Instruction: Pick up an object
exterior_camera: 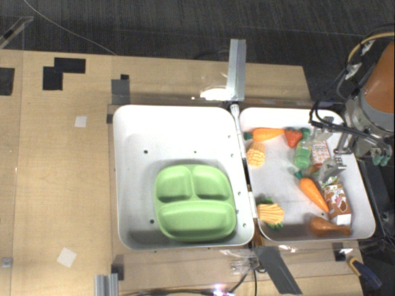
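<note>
Your toy food sits in the right bin [369, 217]: 2 carrots [313, 193], corn [255, 156], a small carton [337, 201]; the gripper [338, 159] hovers just above them, its grasp impossible to tell; the left bin [133, 128] holds 1 green tray [195, 202].

There are two white bins, the left bin [133, 165] and the right bin [364, 208]. One green tray [194, 202] is in the left bin. In the right bin I count three carrots [266, 134] [313, 193] [327, 227] and two corn pieces [255, 155] [270, 213]
</note>
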{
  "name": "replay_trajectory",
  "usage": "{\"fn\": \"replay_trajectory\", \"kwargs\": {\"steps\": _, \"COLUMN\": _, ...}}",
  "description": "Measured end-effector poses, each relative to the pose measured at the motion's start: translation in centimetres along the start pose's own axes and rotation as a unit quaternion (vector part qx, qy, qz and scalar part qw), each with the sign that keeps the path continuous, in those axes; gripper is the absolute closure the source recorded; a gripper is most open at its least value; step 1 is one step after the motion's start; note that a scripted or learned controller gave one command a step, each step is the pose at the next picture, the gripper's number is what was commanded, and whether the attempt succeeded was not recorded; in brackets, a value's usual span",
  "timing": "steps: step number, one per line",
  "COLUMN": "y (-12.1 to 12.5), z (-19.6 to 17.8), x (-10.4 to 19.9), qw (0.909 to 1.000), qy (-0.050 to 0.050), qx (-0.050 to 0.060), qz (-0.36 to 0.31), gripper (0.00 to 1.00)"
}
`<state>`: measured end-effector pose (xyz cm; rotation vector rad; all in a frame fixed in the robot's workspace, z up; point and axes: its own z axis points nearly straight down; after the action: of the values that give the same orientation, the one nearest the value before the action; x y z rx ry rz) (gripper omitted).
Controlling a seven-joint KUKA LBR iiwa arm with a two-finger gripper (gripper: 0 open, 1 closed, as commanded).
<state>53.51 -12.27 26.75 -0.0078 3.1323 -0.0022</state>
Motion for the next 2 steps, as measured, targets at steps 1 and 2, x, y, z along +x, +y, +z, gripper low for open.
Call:
{"fn": "replay_trajectory", "kwargs": {"steps": 1, "y": -0.1, "z": 16.9, "x": -0.8, "qw": 1.0, "qy": 0.002, "qx": -0.001, "qz": -0.006, "gripper": 0.0}}
{"fn": "replay_trajectory", "kwargs": {"steps": 2, "y": -3.1, "z": 17.6, "x": 4.1, "qw": 0.9992, "qy": -0.006, "qx": 0.001, "qz": -0.039, "gripper": 0.0}}
